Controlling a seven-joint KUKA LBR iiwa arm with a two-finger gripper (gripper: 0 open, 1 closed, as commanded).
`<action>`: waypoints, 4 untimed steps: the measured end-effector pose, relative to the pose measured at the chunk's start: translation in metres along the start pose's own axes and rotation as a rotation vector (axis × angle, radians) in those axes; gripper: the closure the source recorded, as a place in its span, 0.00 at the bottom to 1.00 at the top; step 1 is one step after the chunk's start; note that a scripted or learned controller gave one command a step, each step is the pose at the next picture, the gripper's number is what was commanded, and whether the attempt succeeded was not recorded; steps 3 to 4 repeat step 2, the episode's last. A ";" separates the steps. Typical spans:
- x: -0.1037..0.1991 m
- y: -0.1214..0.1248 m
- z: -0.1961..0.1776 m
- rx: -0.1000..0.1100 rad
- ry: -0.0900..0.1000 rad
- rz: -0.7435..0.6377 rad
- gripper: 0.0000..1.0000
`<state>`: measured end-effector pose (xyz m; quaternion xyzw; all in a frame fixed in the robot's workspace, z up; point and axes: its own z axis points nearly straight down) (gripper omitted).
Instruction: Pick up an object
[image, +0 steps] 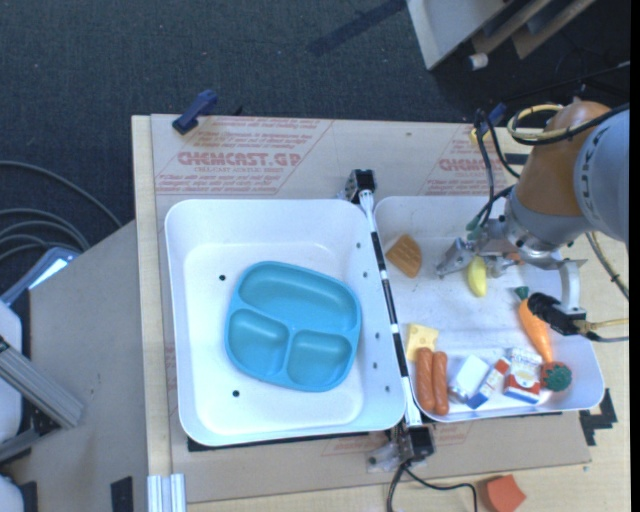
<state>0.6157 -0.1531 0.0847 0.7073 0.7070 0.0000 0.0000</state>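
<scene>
the arm's gripper (478, 262) sits low in the right bin (590, 385), right at the yellow banana-ish piece (477, 278). can't tell how the jaws stand. likely risk: they close off-centre, the rounded piece squirts out toward the bread chunk (404, 255).

Small yellow banana (478, 279), upright in right bin's (590, 390) upper middle

Bins (190, 330): white.
Divided plate (292, 325): light blue.
Banana (477, 279): yellow.
Carrot (537, 333): orange, green top.
Sausages (432, 381): red-orange.
Cheese wedge (421, 339): pale yellow.
Bread piece (405, 255): tan.
My arm (575, 170): grey, orange band.
Bench board (250, 155): beige, red lettering.
</scene>
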 end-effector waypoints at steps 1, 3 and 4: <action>0.000 0.000 -0.010 -0.001 0.000 0.001 1.00; 0.060 0.004 -0.100 0.000 0.000 -0.002 1.00; 0.060 0.004 -0.100 0.000 0.000 -0.002 1.00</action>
